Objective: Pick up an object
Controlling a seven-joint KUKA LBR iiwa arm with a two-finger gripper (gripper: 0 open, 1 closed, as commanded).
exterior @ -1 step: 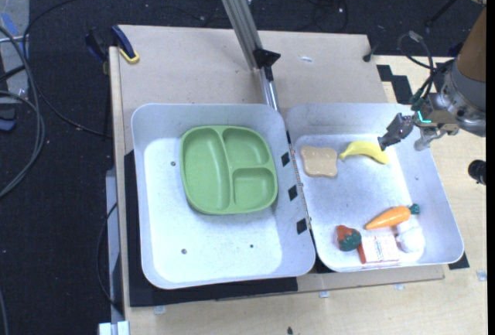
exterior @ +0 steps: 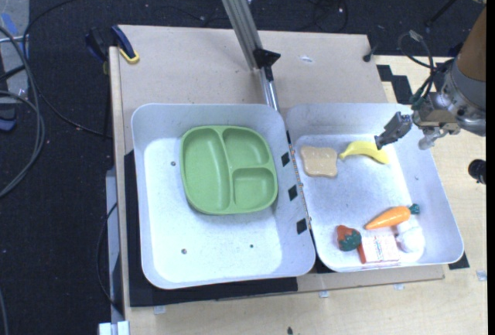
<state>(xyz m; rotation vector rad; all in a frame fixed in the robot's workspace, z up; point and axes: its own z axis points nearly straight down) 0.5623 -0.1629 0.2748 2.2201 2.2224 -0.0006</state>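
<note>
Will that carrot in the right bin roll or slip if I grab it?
The carrot looks tapered and glossy, so it may squirt out of a pinch. It lies tilted against the white item, which probably limits rolling. It seems a light plastic toy.

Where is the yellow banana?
The banana lies in the right bin, near its far edge, just right of the slice of bread. The pincer is right above the banana's right end.

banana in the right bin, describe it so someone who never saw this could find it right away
Take the right white bin of the two. Near its far edge, just right of the tan bread slice, lies the banana, with the gripper just beyond it. It is the bin's only yellow, curved piece.
</note>
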